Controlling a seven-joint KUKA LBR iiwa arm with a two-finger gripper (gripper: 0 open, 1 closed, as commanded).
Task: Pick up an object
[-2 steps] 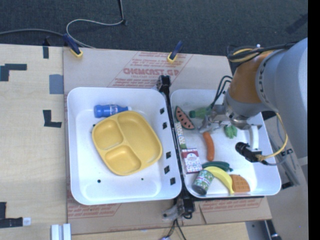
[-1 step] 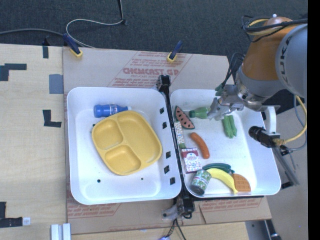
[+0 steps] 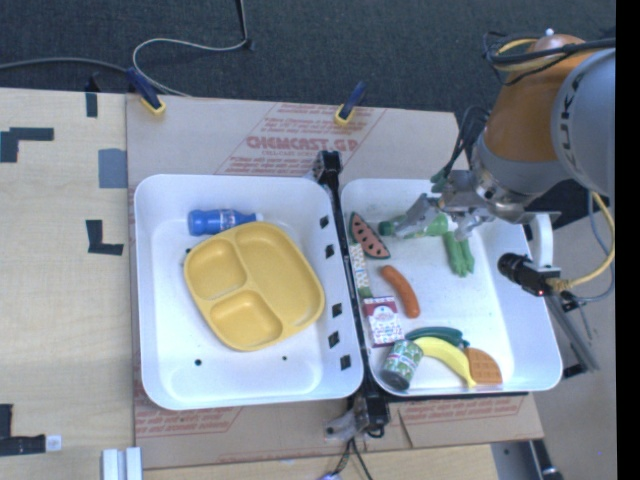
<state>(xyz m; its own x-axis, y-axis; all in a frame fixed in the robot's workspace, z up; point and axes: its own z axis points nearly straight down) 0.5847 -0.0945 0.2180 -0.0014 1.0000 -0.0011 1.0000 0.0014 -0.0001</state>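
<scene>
In the left bin (image 3: 160, 368) a yellow divided plate (image 3: 253, 284) lies tilted, with a blue bottle (image 3: 219, 221) just above it. In the right bin (image 3: 520, 353) sit a watermelon slice (image 3: 368, 238), an orange hot dog (image 3: 400, 289), a small carton (image 3: 382, 320), a green can (image 3: 402, 364), a banana (image 3: 446, 356) and a brown bread piece (image 3: 482, 366). The gripper (image 3: 440, 220) hangs over the bin's upper part, right at some green vegetables (image 3: 457, 251); I cannot tell its state from here.

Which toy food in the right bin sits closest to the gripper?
The green vegetable, just below the gripper; the watermelon slice, sausage and banana lie farther off.
</scene>
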